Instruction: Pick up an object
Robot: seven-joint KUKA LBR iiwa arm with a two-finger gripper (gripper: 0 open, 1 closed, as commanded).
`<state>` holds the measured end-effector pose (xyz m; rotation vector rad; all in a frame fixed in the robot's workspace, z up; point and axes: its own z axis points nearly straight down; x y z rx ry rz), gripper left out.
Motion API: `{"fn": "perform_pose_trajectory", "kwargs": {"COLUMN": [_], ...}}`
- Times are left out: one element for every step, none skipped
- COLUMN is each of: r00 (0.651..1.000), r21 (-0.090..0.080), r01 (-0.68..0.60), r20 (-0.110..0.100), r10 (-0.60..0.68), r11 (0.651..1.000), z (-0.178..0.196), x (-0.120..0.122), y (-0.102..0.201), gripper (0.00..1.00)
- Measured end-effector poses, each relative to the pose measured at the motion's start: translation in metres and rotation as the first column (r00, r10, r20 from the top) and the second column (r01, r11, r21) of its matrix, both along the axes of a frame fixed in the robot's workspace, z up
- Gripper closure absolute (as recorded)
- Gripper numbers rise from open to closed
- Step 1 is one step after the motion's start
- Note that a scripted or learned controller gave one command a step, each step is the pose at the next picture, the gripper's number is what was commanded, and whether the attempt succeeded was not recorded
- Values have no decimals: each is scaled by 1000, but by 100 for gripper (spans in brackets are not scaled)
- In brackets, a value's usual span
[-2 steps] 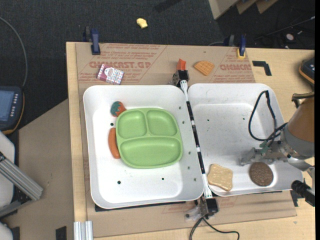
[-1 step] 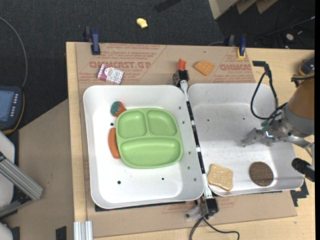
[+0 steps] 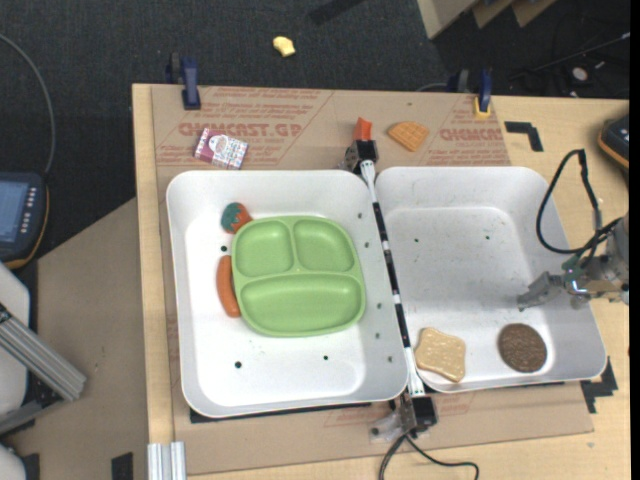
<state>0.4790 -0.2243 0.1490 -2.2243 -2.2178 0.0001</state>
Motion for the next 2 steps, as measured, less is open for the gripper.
{"fn": "perform_pose_trajectory", "kwargs": {"r00": [1000, 1000], "r21": [-2, -2], "r01": [-2, -7], "r20": [4, 3], "r10": [2, 7], "r11": [1000, 1000], "z": [7, -68], "x": [3, 58], "y": [0, 19], "gripper": [100, 100]}}
